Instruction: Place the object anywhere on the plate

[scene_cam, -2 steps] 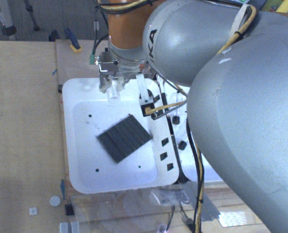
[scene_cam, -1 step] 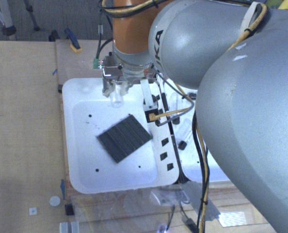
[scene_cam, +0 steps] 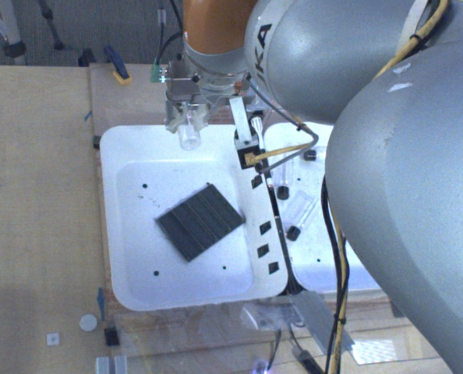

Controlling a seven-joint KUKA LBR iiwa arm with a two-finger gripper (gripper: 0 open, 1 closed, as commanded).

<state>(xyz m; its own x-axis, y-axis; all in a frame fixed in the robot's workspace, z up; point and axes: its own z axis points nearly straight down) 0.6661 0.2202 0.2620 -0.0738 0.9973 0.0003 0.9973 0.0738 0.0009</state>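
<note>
One plate: dark, flat, in the middle of the left bin
Gripper: over the bin's far edge, pinching a small clear thing

right bin mostly hidden behind arm, clear object blurred

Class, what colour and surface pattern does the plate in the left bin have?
Dark grey, nearly black, with parallel ridges, seen in the camera view: plate.

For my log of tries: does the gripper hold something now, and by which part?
It cannot be told. The gripper hangs over the left bin's far rim; the dark plate lies apart in that bin.
</note>
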